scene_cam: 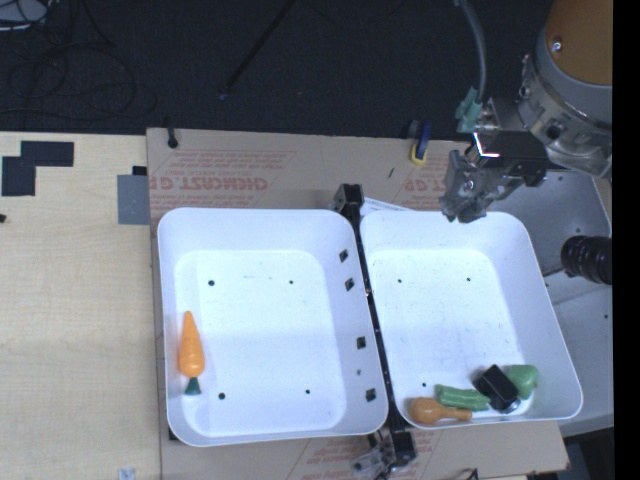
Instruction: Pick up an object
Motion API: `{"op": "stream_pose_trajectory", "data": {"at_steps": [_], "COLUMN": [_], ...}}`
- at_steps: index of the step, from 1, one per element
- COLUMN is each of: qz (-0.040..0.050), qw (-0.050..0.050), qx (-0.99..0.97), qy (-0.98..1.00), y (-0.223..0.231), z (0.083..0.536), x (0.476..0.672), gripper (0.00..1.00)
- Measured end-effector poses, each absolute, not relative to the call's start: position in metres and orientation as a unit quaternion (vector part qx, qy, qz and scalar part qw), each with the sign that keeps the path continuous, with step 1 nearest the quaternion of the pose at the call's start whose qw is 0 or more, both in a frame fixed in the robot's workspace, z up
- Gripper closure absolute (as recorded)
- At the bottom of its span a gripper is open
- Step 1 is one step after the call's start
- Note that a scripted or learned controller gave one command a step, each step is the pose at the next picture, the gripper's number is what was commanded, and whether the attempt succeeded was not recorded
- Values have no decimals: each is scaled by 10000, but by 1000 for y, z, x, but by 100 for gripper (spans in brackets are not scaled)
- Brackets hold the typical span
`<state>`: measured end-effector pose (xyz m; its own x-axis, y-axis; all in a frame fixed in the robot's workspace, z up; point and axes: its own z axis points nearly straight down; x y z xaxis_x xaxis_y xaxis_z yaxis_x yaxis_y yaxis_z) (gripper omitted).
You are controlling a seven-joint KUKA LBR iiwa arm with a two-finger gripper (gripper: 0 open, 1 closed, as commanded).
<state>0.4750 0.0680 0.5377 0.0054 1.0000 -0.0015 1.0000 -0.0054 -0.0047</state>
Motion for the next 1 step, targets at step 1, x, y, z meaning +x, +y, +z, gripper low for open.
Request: {"op": "stream_pose_trajectory", "data": {"at_steps": [1], "qz": [66], "qw": [44], "qx": [-7096], "qy": [-7045], "y": [3], "z": [417], "x": [475], "gripper": [100]}}
